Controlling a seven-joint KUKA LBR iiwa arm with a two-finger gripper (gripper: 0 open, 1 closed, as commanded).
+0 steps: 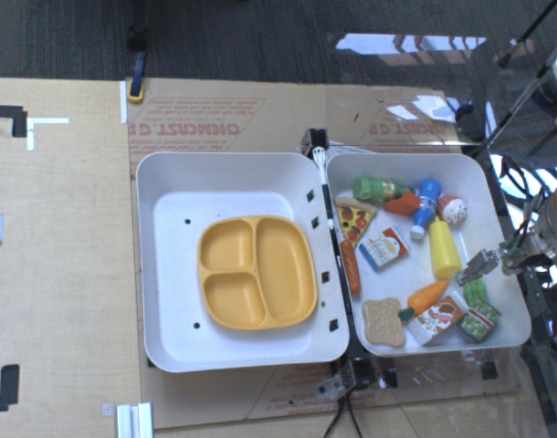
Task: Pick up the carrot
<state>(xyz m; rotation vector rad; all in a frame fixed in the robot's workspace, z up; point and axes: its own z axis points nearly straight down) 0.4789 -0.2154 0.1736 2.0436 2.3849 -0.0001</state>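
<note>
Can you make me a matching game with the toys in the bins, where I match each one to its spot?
Things:
1. carrot
2. yellow tray
3. pizza slice
4. slice of bread

Places:
A. in the left bin
B. in the near corner of the right bin, by the divider
C. between the bread and the yellow bottle
D. in the right bin by the divider, just below the green bottle

Pairs: 1-C, 2-A, 3-D, 4-B
</note>
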